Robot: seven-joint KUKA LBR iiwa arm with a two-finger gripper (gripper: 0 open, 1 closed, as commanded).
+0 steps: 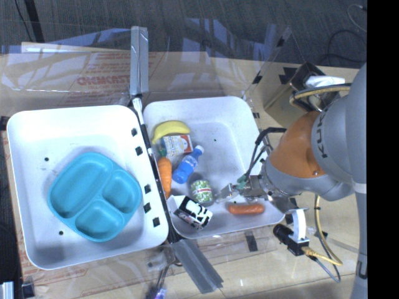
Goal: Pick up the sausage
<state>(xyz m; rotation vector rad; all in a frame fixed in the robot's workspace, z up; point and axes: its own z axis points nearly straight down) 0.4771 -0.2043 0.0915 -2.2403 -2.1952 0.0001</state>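
Sausage point(246, 209): lying flat near the front wall of the right bin point(218, 108), apart from the other toy foods, so open to a top grasp. Gripper point(240, 189): hovering just above it; finger spread cannot be told, nothing seen held.

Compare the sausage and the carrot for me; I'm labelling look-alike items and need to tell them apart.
The sausage is reddish-brown and lies crosswise near the right bin's front wall; the carrot is brighter orange, lies lengthwise along the left wall, and tapers to a point. Both are slim, elongated and lying flat.
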